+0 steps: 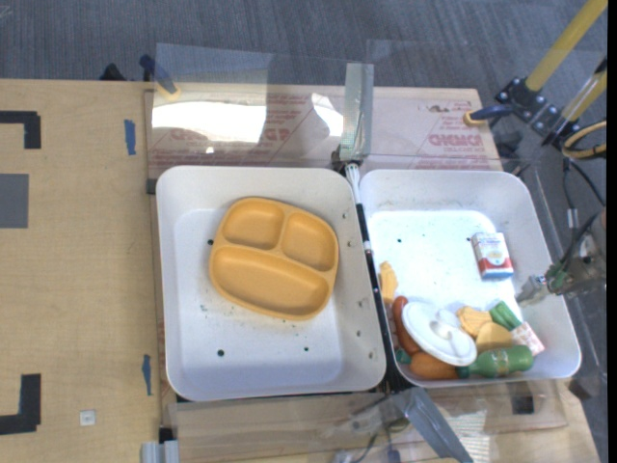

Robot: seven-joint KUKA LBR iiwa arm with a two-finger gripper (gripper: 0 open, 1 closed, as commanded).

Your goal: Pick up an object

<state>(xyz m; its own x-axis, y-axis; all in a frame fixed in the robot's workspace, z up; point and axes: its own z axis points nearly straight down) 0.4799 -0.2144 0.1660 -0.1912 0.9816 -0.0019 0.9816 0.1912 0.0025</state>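
The pincer (536, 290) sits at the right bin's (439, 186) rim, its state impossible to tell, just right of a red-and-white carton (492, 256) with unreadable print

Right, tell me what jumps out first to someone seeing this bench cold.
The orange divided plate catches the eye first, lying alone in the left bin. Next comes the jumble of toy food heaped in the right bin's near corner, with a small red-and-white carton lying apart, farther back.
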